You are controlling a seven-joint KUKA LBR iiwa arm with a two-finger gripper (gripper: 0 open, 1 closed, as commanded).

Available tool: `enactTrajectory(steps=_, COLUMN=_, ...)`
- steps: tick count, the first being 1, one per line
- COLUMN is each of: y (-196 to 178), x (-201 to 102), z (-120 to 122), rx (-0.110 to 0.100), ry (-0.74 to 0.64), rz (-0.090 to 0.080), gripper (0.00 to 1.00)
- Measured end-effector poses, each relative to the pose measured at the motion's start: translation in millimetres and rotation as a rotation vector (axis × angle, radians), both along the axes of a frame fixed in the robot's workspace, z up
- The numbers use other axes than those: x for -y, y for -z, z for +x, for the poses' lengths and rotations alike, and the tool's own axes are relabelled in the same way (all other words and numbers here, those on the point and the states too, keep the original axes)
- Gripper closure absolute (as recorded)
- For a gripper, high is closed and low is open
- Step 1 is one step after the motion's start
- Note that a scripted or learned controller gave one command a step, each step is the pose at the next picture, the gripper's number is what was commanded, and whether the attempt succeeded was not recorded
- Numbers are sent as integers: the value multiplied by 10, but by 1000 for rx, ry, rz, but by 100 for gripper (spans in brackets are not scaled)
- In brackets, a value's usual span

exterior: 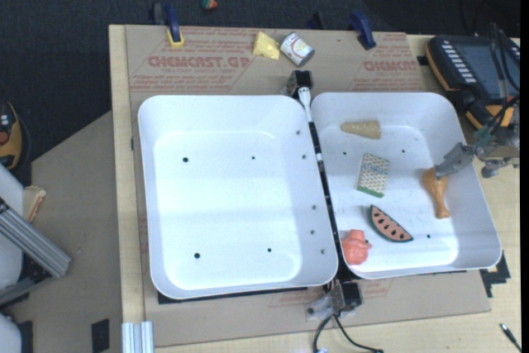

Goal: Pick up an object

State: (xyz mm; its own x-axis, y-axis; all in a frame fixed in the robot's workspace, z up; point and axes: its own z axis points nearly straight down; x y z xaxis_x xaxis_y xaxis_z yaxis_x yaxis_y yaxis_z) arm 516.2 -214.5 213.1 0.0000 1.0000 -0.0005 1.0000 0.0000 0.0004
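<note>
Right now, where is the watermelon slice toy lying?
In the camera view, the watermelon slice lies in the right bin, near its front edge, just right of the pink toy and below the checkered block.

Bench (207,62), brown board surface, carries two white bins, left bin (231,194) and right bin (405,186), side by side; yellow piece (266,46) and small carton (297,49) lie near its rear edge.

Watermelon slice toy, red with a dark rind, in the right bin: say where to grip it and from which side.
Grip the red watermelon slice toy across its narrow width near the middle, coming straight down from above. It seems to lie flat on the right white bin, with bare floor around it, so fingers can likely straddle rind and straight edge.
</note>
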Motion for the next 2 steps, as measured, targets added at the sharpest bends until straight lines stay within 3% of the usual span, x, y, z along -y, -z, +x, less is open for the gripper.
enactTrajectory(steps=1, y=-109, x=2, z=8, rx=3, ry=-1, rz=-2, gripper=100)
enactTrajectory(steps=2, y=-699, x=-25, z=-380, rx=4, ry=1, rz=-2, gripper=100)
